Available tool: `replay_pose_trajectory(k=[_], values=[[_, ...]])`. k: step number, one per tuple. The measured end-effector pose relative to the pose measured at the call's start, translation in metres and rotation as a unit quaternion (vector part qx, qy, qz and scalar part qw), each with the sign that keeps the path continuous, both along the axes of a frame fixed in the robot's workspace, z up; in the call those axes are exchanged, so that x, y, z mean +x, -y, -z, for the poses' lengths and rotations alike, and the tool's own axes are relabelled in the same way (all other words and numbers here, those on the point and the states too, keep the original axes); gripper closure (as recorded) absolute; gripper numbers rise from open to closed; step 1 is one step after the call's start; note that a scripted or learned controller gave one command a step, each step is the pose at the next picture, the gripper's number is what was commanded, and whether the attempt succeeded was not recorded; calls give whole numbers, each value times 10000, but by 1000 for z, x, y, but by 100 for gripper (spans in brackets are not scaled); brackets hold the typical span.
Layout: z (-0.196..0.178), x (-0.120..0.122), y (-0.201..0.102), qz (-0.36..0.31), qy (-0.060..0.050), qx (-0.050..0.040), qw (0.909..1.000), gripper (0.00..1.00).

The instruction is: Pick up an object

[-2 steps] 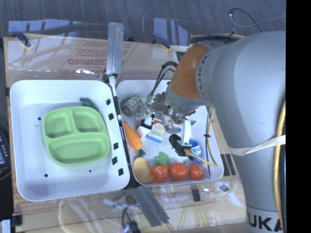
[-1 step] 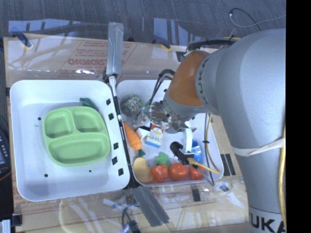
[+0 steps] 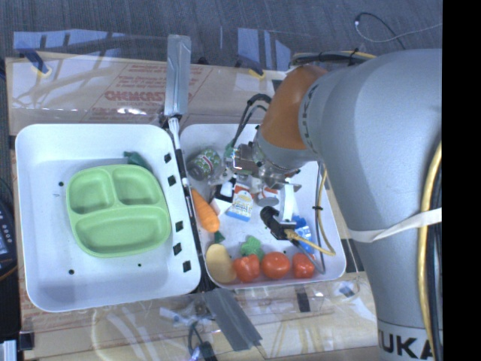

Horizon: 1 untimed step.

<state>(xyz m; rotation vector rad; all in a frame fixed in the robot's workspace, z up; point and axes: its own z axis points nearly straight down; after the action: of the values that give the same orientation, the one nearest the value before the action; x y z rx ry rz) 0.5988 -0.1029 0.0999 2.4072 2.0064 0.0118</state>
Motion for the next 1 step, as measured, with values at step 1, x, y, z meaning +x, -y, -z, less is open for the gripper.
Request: replay_pose_trajectory(k=[1], values=[[-1,-44,-2,516,42,-6,9987,0]])
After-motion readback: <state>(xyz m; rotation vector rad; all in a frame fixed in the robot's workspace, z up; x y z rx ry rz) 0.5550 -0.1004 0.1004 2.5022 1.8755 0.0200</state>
